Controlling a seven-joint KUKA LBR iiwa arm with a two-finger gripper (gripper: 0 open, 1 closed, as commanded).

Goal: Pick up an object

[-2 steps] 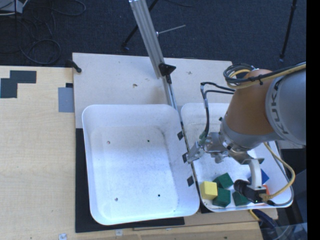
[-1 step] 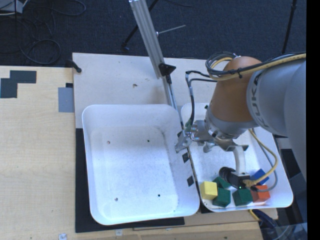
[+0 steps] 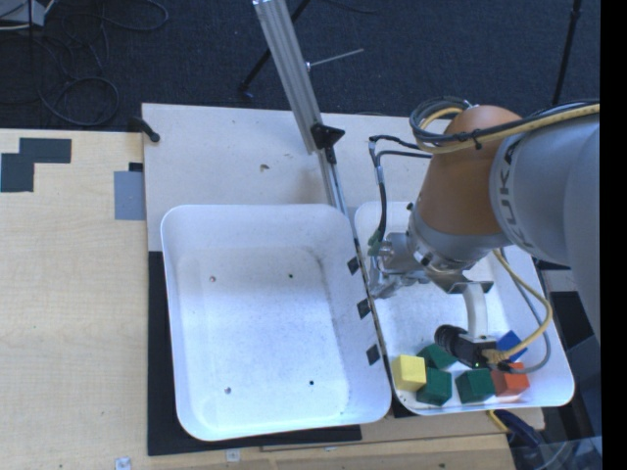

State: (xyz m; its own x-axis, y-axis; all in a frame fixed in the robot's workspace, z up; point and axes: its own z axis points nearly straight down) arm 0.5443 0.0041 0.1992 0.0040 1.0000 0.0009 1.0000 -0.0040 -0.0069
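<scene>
Your hand (image 3: pixel 391 268) hangs over the right bin (image 3: pixel 408 327) near the yellow block (image 3: pixel 409 371), and you cannot tell how wide it is.

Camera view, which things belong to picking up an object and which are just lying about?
For the job:
- yellow block
- green blocks
- orange block
- blue block
- right bin, which holds them all

Lying about:
- left bin
- aluminium rail behind the bins
- cables on the floor
</scene>
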